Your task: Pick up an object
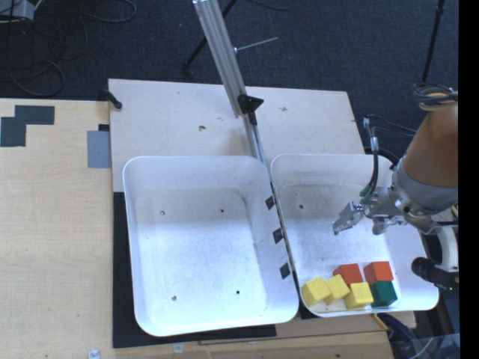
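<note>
Claw [352,219] hangs over mid right bin [314,193], arm coming in from the right w/ orange band [438,152] above the wrist. Can't tell how the claw is set; nothing visible in it. Blocks sit clustered at the right bin's near corner, below and right of claw, well apart from it: two orange blocks [349,274], a green block [384,292], three yellow blocks [317,289], touching each other. Left bin [150,200] alongside on the worktop [52,223].

No readable text, labels or numbers.
</note>
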